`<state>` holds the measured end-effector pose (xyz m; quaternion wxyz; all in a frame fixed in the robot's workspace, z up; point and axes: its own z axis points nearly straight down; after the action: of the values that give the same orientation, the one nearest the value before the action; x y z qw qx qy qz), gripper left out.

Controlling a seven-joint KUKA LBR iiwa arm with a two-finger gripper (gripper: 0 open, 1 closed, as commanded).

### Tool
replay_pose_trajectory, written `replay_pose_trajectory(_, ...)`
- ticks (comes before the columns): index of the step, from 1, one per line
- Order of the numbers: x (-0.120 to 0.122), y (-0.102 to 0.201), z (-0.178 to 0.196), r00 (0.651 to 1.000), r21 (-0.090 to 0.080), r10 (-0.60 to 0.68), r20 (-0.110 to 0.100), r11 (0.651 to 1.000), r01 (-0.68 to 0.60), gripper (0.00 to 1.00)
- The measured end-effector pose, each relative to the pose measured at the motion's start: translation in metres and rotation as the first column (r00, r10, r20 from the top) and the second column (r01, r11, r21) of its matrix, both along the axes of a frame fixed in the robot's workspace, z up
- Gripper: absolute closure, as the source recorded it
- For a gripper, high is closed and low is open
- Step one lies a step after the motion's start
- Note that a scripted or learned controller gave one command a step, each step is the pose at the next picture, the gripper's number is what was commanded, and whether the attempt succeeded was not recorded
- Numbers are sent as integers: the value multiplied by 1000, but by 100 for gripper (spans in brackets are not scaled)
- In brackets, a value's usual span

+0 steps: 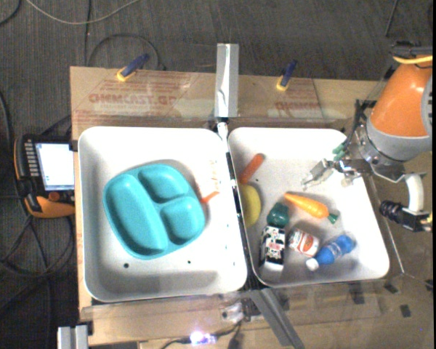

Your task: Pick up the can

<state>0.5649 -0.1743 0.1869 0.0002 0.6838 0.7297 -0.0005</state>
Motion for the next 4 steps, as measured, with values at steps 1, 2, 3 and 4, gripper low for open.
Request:
replay_pose_trajectory(1,-42,40,-82,977,1,-212,1,977,212,0)
replay_pose_trajectory(2,-42,40,-74,977,2,-213,-1,977,213,100)
replay_pose_trajectory(3,15,29,40,964,-4,-265,-1,964,265,100)
replay_pose_trajectory(4,-67,107,-5,892,-2,-451,-6,892,451,100)
